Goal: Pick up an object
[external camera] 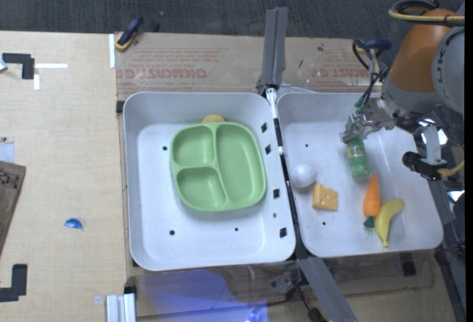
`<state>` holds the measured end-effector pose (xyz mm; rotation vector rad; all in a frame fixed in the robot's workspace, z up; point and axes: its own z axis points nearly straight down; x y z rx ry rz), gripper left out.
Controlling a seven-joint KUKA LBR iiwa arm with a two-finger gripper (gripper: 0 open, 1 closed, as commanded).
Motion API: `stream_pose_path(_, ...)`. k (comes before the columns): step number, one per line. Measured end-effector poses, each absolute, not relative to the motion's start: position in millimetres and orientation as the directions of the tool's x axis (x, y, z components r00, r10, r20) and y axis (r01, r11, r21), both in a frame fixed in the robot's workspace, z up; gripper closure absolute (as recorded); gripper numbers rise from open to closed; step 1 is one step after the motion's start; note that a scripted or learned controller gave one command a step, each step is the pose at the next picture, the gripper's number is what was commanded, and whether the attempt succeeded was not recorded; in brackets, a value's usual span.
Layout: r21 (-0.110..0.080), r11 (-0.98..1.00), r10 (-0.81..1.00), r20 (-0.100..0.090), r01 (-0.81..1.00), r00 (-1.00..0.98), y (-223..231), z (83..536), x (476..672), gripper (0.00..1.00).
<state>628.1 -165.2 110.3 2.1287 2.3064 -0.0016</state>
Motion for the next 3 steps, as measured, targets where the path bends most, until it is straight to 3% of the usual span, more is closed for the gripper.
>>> stream_pose_path(1, 0.001, -0.029, 1.000, -0.001, 1.000, 0.029, -118, 130, 652.9, 1.00)
stream_pose_path(2, -0.001, -0.144, 0.990, -0.002, 0.990, 0.144, -63, 191, 658.9, 1.00)
stream_pose_path(3, -0.003, -0.080, 0.997, -0.002, 0.997, 0.080, -30, 191, 658.6, 1.00)
